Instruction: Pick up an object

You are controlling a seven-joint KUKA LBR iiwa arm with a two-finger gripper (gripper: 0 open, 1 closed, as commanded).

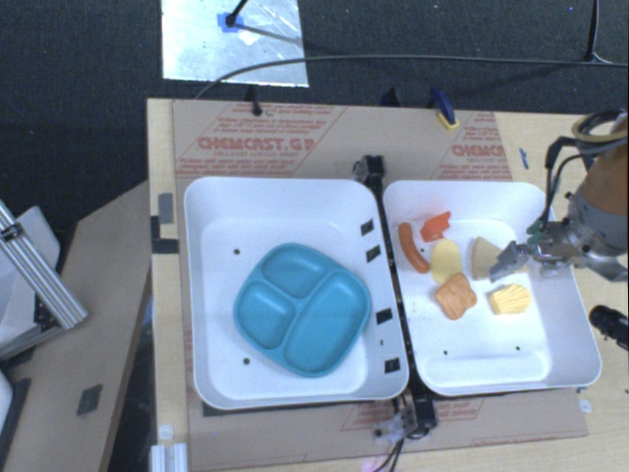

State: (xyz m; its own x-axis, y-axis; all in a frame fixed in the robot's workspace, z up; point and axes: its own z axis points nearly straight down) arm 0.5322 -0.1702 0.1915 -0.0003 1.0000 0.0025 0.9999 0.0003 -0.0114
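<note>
While you watched from above, two white bins sat side by side on the bench. Your left bin (211, 214) held a blue divided plate (301, 309), lying flat with three compartments. Your right bin (491, 372) held the small food pieces: a red sausage (413, 248) near the dividing wall, an orange-red piece (435, 226) just above it, a pale yellow piece (446, 260), a tan wedge (484, 256), a round orange piece (456, 296) and a ridged yellow piece (509, 300).

You had the gripper (509, 261) low over the right bin's upper right part, its tip between the tan wedge and the ridged yellow piece, very near both. Whether the jaws were spread or closed you could not tell, and nothing was clearly pinched between them.

Around the bins you saw a cardboard sheet (260, 136) beneath them, a blue clamp (444, 108) at the far edge, a shiny square sheet (234, 26) on the dark floor, and a cable (413, 60) crossing behind the bench.

The food crowded the right bin's upper half; its lower half lay open, as did the strip beside the right wall.
</note>
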